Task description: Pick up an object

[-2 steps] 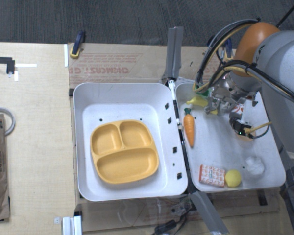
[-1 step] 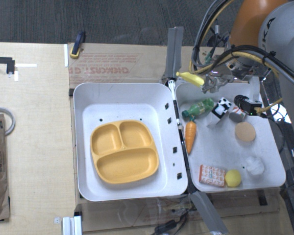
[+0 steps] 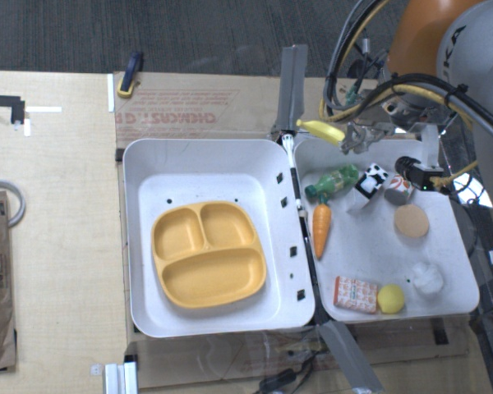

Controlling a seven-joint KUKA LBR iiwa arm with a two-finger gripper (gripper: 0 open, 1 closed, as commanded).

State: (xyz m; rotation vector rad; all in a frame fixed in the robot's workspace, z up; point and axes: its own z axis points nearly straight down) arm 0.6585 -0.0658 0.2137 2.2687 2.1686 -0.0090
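Right bin contents: orange plastic carrot along the left wall, tip toward the near edge; green leafy plastic vegetable just above the carrot; yellow plastic banana at the far left corner, against the rim; black-and-white cow-patterned block right of the green vegetable; small red-and-white cup-like piece just beside the block; round tan biscuit-like disc nearer the right wall; pale crumpled white piece toward the near right corner; yellow plastic lemon at the near edge; red-and-white patterned flat packet touching the lemon's left side

Tool: above the far part of the right bin, near the banana; nothing seen between its fingers; whether they are spread or pressed together, cannot tell

Arm: grey with orange band, cables looped around the wrist, entering from the right

Right white bin: shallow, beside the left bin

Left white bin: holds a yellow three-compartment plastic plate, lying flat at its middle

Surface: pale wood; brown cardboard sheet behind the left bin
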